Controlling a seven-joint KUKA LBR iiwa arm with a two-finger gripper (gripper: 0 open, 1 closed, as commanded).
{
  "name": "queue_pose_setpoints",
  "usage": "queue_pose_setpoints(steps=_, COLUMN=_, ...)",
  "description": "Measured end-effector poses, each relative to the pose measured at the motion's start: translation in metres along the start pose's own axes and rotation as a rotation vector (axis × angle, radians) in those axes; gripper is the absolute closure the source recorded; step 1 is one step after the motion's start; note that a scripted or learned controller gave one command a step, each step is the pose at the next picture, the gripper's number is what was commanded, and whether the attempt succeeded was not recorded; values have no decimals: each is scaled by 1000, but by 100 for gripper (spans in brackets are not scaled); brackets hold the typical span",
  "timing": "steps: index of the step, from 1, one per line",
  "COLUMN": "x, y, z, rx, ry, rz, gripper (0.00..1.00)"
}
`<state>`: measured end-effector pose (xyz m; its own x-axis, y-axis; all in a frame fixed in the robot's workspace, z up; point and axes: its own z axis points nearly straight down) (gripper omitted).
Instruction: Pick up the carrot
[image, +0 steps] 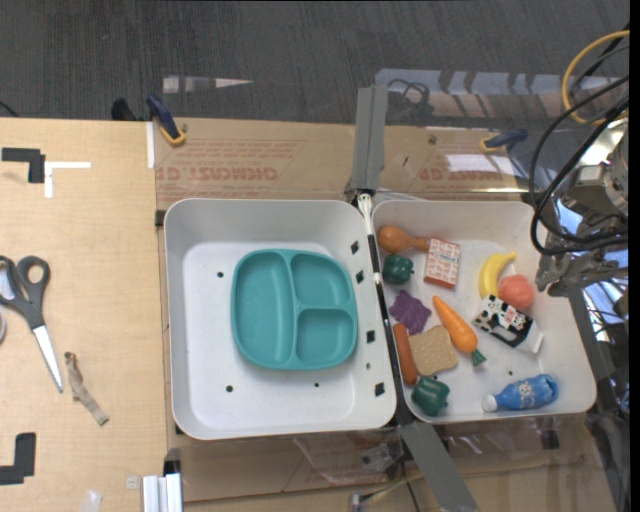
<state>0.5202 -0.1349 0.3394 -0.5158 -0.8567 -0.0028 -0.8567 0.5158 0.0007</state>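
Seen from above, two shallow white plastic bins sit side by side: the left bin (190, 330) holds one teal three-compartment plate (295, 309), and the right bin (572, 350) holds the toy food. Counted there: one orange plastic carrot (455, 324) with a green stub, lying at a slant near the bin's middle; one slice of tan toy bread (433, 351) touching the carrot's near-left side; one red sausage (404, 354) along the left wall; two dark green peppers, one far (398, 268) and one near (430, 396); one purple flat piece (410, 312); one brown drumstick (398, 239) at the far left corner; one small red-and-white carton (442, 263); one yellow banana (494, 271); one pinkish-orange peach (517, 292); one black-and-white patterned box (503, 321) just right of the carrot; and one blue bottle (522, 394) lying at the near right. The grey gripper (570, 272) hangs over the bin's right edge, beside the peach and well apart from the carrot, with dark cables looping above it. Whether its grasp is spread or pressed together cannot be told.
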Motion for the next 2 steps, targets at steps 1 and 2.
queue_pose_setpoints(steps=1, x=-1, y=-1, z=-9, rx=1, ry=-4, rz=5, gripper=100)
queue_pose_setpoints(steps=2, x=-2, y=-3, z=-18, rx=3, ry=-7, rz=10, gripper=100)
